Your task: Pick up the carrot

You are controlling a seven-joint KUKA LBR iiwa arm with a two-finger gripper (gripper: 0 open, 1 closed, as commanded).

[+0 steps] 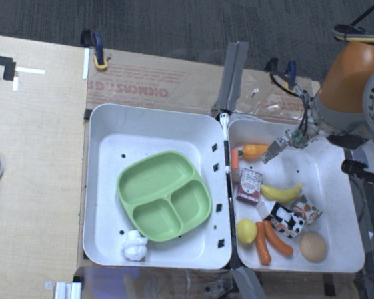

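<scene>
the right bin [342, 197] holds the carrot [254, 150] at its far left corner, also a banana [280, 191]. the left bin [104, 169] holds a green plate [163, 196]. the tool [272, 152] is just beside the carrot; i cannot tell how far it is open.

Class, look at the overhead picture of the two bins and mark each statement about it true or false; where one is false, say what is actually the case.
1. The green plate lies in the left bin. True.
2. The banana lies on the green plate. False: it lies in the right bin, beside the red-and-white packet.
3. The gripper hangs over the right bin, near an orange carrot at that bin's far left. True.
4. The egg sits in the left bin. False: it sits in the right bin's near right corner.
5. A white object lies in the left bin, next to the plate's near edge. True.
</scene>
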